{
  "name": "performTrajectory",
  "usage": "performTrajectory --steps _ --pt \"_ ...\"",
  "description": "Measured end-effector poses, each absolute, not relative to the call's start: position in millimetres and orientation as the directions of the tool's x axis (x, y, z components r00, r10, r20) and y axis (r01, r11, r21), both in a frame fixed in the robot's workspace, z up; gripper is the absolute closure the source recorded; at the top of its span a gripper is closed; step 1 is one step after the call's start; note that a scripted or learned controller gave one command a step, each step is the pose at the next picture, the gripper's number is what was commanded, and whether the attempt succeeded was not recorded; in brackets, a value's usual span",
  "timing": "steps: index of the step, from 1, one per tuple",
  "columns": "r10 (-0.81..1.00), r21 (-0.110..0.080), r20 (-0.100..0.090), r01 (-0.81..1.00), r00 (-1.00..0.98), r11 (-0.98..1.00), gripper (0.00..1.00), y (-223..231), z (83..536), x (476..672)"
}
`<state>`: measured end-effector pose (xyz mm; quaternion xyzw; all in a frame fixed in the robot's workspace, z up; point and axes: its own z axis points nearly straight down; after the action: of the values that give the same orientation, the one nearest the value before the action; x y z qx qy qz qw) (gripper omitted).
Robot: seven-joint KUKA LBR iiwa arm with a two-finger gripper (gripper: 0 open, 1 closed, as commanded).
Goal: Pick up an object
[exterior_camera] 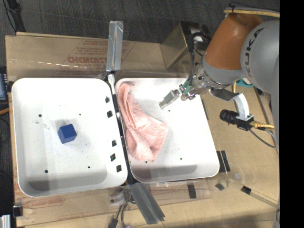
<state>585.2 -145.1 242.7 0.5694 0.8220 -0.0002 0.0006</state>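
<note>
A pink cloth (140,127) lies crumpled along the left side of the right bin (190,146). A small blue cube (67,133) rests in the left bin (61,175), left of its middle. My gripper (167,100) hangs over the upper middle of the right bin, to the right of the cloth's top end and apart from it. Nothing shows between the fingers.
A metal divider bar (115,46) stands at the back between the two bins. Black clips (112,127) line the seam between them. A brown cardboard sheet (61,51) lies behind the bins.
</note>
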Motion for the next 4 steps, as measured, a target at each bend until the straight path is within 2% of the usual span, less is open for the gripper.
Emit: performTrajectory --steps 1,2,3,4 --pt "0.816 -0.002 0.003 0.816 -0.578 0.578 0.00 -164 99 575.1" --pt "0.803 -0.001 0.002 0.803 -0.596 0.596 0.00 -155 91 527.2" --pt "0.804 -0.001 0.002 0.804 -0.595 0.595 0.00 -155 92 527.2" --pt "0.786 -0.001 0.001 0.786 -0.619 0.619 0.00 -111 92 566.9"
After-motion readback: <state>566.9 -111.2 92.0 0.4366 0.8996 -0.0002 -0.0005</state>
